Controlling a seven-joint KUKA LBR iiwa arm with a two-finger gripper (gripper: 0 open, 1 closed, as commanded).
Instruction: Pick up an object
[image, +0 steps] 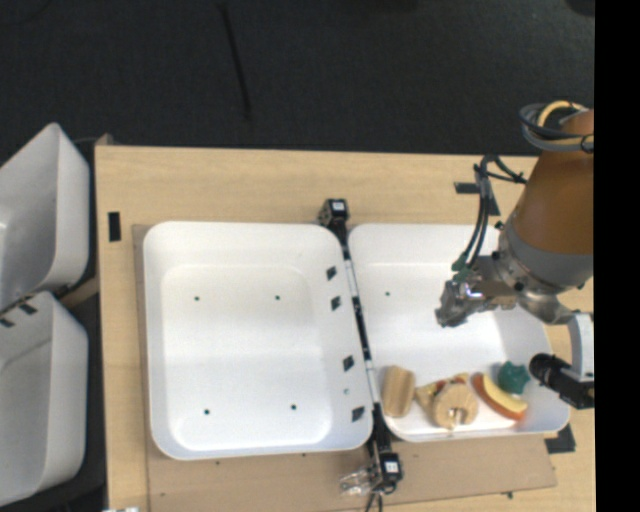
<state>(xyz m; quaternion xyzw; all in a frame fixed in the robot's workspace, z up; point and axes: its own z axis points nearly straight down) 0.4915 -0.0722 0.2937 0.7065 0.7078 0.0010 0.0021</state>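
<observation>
My gripper (455, 305) hangs over the middle of the right bin (410, 260), above the bin floor, with nothing visible between its fingers. Along the near edge of that bin lie several objects: a tan wooden block (397, 390), a pale wooden toy piece (448, 400), an apple-slice shape with a red rim (498, 398) and a small green object (513, 376). The gripper is above and slightly left of these, apart from all of them.
The left bin (180, 260) sits beside the right one, split from it by a black-clipped divider (352, 310). The wooden bench (250, 180) surrounds both bins. White padded shapes (35, 300) stand at the far left.
</observation>
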